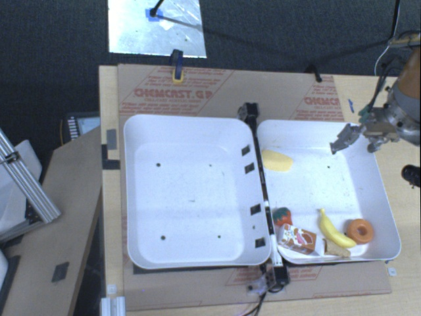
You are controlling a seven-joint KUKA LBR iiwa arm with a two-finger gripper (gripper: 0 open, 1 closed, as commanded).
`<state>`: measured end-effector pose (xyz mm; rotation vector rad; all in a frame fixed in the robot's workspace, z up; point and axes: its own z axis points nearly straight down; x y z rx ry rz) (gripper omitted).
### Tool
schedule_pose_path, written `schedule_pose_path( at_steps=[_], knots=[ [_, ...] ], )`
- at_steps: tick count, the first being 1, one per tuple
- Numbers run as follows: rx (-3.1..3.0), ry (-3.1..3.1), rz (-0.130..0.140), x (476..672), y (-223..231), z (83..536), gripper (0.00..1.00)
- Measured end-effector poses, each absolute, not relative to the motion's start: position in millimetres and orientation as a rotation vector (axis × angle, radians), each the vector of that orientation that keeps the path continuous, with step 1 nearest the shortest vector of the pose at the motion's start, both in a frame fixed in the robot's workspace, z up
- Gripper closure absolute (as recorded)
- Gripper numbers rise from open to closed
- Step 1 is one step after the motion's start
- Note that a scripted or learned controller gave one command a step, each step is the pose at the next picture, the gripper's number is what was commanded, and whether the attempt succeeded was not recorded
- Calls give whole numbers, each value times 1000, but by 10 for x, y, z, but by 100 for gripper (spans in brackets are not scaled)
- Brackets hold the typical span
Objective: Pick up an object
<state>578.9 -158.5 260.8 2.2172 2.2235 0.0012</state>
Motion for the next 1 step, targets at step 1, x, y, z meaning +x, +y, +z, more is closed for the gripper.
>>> schedule_pose_path(
  at_steps=[1],
  knots=[
    [2215,2233,-2,6029,-1252,1690,0]
  ],
)
